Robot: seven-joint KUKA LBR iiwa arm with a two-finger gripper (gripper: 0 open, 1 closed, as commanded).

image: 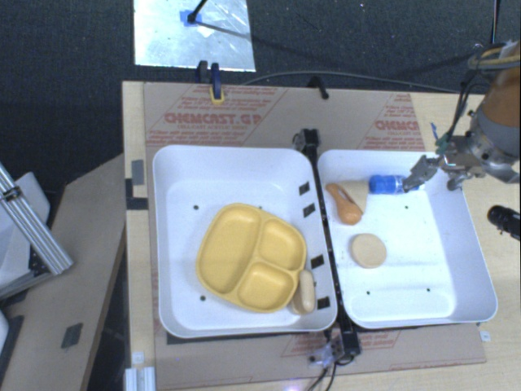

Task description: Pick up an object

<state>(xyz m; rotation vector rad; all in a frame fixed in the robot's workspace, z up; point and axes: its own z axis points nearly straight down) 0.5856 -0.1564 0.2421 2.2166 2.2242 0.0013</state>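
In the right bin lie a blue cylinder near the back, an orange carrot-shaped piece at the back left, and a tan round disc in the middle. My gripper hovers over the back right part of this bin, just right of the blue cylinder. Its two fingers stand apart with nothing between them. The left bin holds a yellow divided plate and a beige oblong piece at the plate's front right edge.
A black divider with clips runs between the two bins. The grey arm with its orange band comes in from the upper right. A shiny metal sheet lies beyond the bench at the back.
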